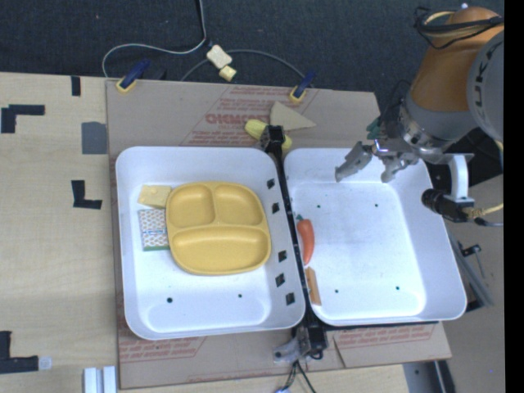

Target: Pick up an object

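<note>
An orange carrot-shaped object (305, 240) lies at the left wall of the right bin (385, 301), with a small brown stick-like piece (313, 286) just below it. My gripper (373, 164) hangs over the right bin's back edge, well up and right of the carrot. Its two fingers (352, 162) are spread apart with nothing between them. A yellow divided plate (219, 227) rests in the left bin (205, 313), with a pale yellow block (153, 196) and a patterned sponge-like block (152, 228) at its left side.
A black clamp strip (282, 219) runs between the two bins. Yellow clips (260, 128) and a tan wedge (291, 118) sit on the cardboard behind the bins. A cable (196, 23) crosses the dark floor at the back.
</note>
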You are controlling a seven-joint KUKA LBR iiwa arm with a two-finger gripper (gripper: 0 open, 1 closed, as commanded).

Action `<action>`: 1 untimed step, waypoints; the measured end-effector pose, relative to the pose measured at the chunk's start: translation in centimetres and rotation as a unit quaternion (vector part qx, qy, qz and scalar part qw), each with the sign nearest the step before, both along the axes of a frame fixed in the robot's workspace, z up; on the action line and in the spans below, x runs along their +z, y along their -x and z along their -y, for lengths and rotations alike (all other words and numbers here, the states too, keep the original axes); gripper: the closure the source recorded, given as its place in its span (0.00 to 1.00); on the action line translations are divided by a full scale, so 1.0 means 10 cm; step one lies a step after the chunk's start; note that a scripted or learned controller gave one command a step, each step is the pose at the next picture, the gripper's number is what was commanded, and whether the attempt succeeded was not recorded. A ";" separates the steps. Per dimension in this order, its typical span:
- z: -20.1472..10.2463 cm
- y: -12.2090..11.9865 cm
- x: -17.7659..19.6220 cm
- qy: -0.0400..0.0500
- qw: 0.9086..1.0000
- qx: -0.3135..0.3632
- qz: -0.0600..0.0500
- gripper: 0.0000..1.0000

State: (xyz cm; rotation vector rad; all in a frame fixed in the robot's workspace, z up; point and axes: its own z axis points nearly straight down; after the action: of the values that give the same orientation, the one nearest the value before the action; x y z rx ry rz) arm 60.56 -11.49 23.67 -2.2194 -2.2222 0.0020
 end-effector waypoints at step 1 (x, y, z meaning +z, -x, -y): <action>-0.45 0.02 -0.56 -0.001 1.000 0.002 -0.003 0.00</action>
State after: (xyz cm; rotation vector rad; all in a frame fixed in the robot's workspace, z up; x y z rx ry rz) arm 60.39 -6.95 18.02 -2.2124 -2.2219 0.0052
